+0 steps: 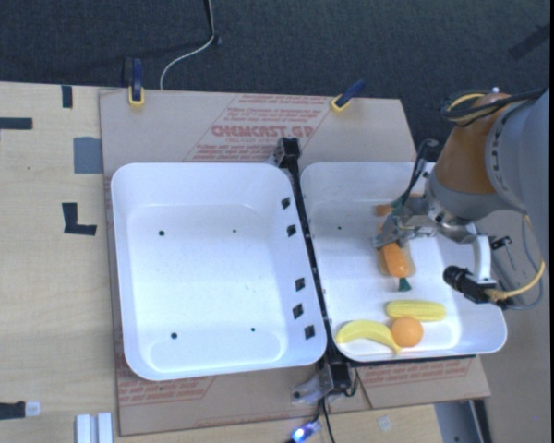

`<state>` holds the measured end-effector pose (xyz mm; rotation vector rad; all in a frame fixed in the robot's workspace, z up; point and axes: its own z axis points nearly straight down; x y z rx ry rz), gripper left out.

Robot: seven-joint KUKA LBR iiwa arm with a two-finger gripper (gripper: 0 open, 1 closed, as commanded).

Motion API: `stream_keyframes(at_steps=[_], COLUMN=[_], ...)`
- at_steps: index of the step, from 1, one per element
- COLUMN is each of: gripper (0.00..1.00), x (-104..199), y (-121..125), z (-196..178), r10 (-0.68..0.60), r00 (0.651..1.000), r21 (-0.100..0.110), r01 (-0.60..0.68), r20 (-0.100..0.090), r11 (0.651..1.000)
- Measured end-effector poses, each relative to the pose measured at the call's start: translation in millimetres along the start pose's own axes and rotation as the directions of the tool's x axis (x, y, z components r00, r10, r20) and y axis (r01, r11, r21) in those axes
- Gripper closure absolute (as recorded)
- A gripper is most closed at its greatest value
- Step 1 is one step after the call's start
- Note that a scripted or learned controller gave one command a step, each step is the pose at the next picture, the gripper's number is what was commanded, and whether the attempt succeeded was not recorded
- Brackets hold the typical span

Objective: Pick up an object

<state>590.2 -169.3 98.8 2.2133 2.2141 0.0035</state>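
Orange stands out first from my overhead camera: a carrot [397, 262] lies near the middle of the right bin [351, 192], its green stub pointing toward six o'clock. Below it, toward the bin's six o'clock edge, sit a corn cob [416, 311], an orange ball [407, 332] and a banana [365, 335], the ball touching both the banana and the corn. I judge they are bunched there simply because the bin is shallow and things slide into its lower corner. The left bin [129, 247] lies at nine o'clock of all this, the two sharing a black divider rail.

The arm reaches in from three o'clock, orange band [466, 155] above the wrist, angled down so the gripper [394, 236] sits right at the carrot's twelve o'clock end. That looks to me like a descent onto the one item lying apart from the rest, a sensible pick. The tool appears to touch or just overlap the carrot's top, but from this slant I cannot tell how its grasping parts are set, nor whether the carrot is actually gripped.
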Motion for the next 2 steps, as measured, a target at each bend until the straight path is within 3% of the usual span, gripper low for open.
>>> stream_keyframes(at_steps=[1, 2], gripper=[1.00, 1.00], x=[63, 185], y=[5, 11], z=[10, -93], r10=[-0.004, -0.014], r00=[1.000, 1.000], r21=[0.000, 0.000], r01=[0.004, 0.014], r20=[-0.002, -0.011], r11=[1.000, 1.000])
